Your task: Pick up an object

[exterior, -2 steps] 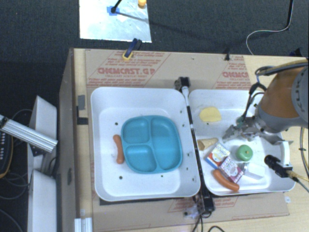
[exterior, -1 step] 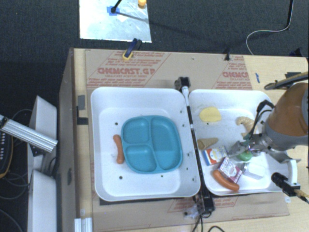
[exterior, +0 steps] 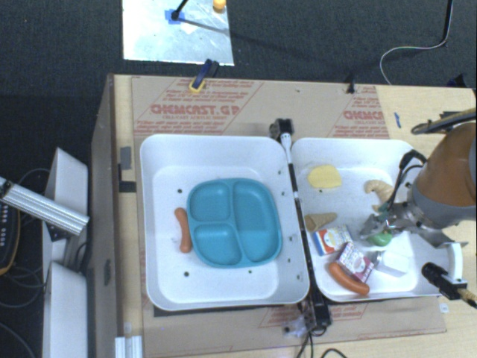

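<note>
From my station I saw the gripper (exterior: pixel 381 228) low in the right bin (exterior: pixel 350 157), crowded by clutter on every side. A green object (exterior: pixel 381 238) sat right at its tip, but I could not tell whether it was gripped or merely touched, nor how the claw stood. Just beside it lay a small pink-and-white packet (exterior: pixel 353 260) and a white piece (exterior: pixel 393 262), with a sausage (exterior: pixel 348 277) near the front wall. A red-and-white carton (exterior: pixel 330 239) and a tan wedge (exterior: pixel 320 221) lay toward the divider, a yellow lemon-like piece (exterior: pixel 325 176) further back, and a curved beige piece (exterior: pixel 380 189) close behind the wrist.

The left bin (exterior: pixel 216 149) held a blue compartment plate (exterior: pixel 233 221), its sections bare, and a second orange sausage (exterior: pixel 182 230) lying just beside the plate's left edge.
</note>
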You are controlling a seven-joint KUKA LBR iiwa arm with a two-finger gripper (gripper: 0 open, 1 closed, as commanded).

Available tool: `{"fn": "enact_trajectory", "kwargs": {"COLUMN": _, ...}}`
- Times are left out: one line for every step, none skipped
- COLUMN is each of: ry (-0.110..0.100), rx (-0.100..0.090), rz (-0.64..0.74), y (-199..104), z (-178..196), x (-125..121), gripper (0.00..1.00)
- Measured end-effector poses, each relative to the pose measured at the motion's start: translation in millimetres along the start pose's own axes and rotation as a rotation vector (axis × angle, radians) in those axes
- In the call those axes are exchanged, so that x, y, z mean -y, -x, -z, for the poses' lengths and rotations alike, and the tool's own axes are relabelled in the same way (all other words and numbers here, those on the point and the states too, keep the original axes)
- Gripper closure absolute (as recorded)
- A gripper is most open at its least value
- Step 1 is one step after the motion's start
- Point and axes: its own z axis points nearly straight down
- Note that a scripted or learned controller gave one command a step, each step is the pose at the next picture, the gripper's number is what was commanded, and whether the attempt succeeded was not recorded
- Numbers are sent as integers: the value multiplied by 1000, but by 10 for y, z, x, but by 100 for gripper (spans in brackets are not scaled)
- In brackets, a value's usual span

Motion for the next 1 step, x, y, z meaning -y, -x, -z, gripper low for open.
{"fn": "enact_trajectory", "kwargs": {"ry": -5, "rx": -2, "rz": 2, "y": -849, "z": 607, "x": -368, "gripper": 100}}
